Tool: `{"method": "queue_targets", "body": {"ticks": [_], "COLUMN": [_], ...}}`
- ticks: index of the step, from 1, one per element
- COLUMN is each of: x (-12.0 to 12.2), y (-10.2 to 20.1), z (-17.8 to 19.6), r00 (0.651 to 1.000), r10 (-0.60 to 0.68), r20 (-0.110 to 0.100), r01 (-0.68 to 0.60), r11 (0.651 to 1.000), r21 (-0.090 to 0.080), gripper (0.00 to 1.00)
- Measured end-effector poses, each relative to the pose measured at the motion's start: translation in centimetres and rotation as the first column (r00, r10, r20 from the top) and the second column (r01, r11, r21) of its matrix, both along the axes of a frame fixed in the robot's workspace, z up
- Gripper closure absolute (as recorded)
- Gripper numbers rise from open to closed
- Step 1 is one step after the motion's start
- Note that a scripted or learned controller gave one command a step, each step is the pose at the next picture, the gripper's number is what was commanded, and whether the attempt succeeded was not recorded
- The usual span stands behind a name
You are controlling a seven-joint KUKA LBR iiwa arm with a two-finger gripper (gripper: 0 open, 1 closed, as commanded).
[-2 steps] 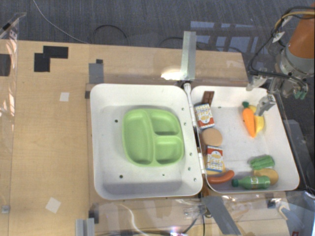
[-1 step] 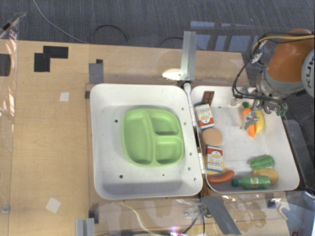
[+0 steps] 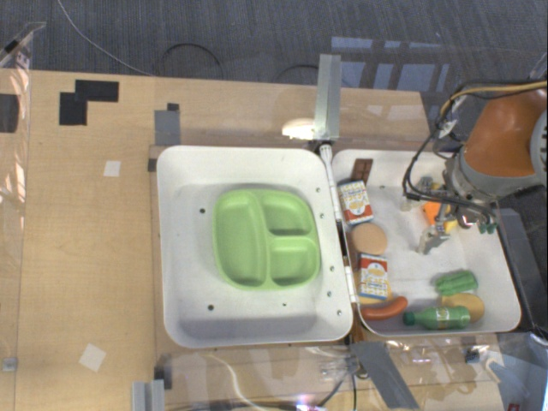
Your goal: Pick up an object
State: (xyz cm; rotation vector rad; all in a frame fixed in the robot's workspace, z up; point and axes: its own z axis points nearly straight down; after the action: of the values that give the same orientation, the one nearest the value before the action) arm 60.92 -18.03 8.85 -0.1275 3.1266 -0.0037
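a grey robot arm [image 3: 505, 139] with a rounded orange band reaches in over the right of two shallow white plastic bins. its gripper [image 3: 432, 240] hangs low over the bare white floor of the right bin [image 3: 402, 178], thin metal fingers pointing down; whether they are spread or pressed together cannot be told from here, and nothing is seen between them. black cables loop around the wrist just above it.

just beside the gripper, on its upper side, sits a small orange piece [image 3: 431, 210], partly hidden by the wrist. below the gripper lies a bumpy green pickle-shaped toy [image 3: 455, 282], and below that a yellow rounded piece [image 3: 468, 304] touching a glossy green bottle [image 3: 438, 318] lying on its side. to the gripper's left are a round tan bun [image 3: 369, 239], a small printed carton [image 3: 355, 201] above it and another carton [image 3: 373, 277] below it, then a smooth red sausage [image 3: 383, 307] near the bin's bottom edge. a dark brown bar [image 3: 362, 169] lies at the upper left corner.

well apart to the left, in the left bin [image 3: 180, 255], rests a light green plastic tray [image 3: 264, 237] with rounded corners and three compartments. the bins sit on a pale wooden bench [image 3: 77, 247].
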Motion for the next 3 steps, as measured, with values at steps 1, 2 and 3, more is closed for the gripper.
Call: {"method": "queue_targets", "body": {"ticks": [1, 2, 3], "x": [-2.9, 5.0, 5.4], "y": [3.1, 1.7, 1.8], "z": [0.1, 0.0, 1.6], "r00": [1.0, 1.0, 0.999], "r10": [0.029, 0.025, 0.029], "r20": [0.001, 0.001, 0.014], "r01": [-0.029, -0.025, -0.029], "r11": [1.0, 1.0, 1.0], "r21": [0.0, 0.0, -0.003], "gripper": [0.0, 0.0, 1.0]}}
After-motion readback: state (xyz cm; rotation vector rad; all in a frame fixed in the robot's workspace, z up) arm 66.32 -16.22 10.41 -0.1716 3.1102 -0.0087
